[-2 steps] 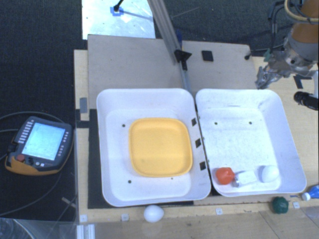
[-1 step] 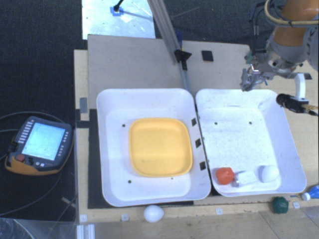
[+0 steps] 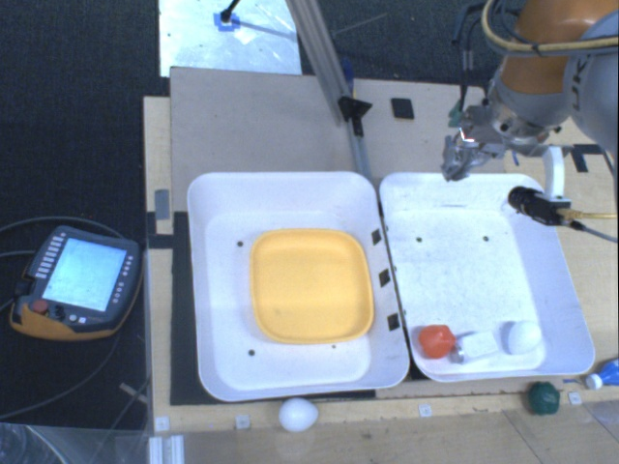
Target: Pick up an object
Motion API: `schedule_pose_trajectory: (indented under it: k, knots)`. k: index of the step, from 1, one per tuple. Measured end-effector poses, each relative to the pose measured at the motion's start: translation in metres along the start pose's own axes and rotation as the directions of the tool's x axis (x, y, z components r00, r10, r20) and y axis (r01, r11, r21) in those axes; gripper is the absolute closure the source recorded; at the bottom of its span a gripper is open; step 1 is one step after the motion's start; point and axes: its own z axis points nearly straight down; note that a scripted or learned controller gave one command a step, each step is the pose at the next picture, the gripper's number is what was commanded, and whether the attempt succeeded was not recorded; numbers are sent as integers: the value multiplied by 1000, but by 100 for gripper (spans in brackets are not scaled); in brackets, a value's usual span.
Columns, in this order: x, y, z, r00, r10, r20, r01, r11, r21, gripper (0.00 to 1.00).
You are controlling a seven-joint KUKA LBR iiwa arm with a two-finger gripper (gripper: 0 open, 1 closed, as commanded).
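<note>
White egg shape (image 3: 298, 415) sits closest, on the bench's front strip just outside the near rim of the left bin (image 3: 215, 259).

Floor (image 3: 77, 114): dark carpet all round, w/ a pale shiny sheet (image 3: 227, 22) lying at the far side. Bench (image 3: 251, 124): tan board top, two white bins touching side by side. A slanted metal pole (image 3: 321, 42) comes down behind the bins.

Arm (image 3: 566, 17), grey w/ orange band, comes in from the view's right. Its gripper (image 3: 456, 167) hangs over the far rim of the right bin (image 3: 474, 259). Can't tell if it's open or closed.

Left bin holds a yellow square plate (image 3: 311, 285), approx centred. Teach pendant (image 3: 75, 280) w/ lit screen lies on the carpet to the view's left.

Pickable bits all sit at the right bin's near edge, well apart from the gripper: red lump (image 3: 435, 340), pale piece (image 3: 474, 346) touching it, white ball (image 3: 522, 336) just beside. Green ball (image 3: 543, 397) lies outside that bin's near corner.
</note>
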Motion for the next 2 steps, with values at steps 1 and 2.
schedule_pose_trajectory:
  k: [1,2]
  knots:
    - [53,-8,-8,1000,-1,0,1,1000,0,100]
    - [98,-7,-3,1000,1,0,-1,1000,1,100]
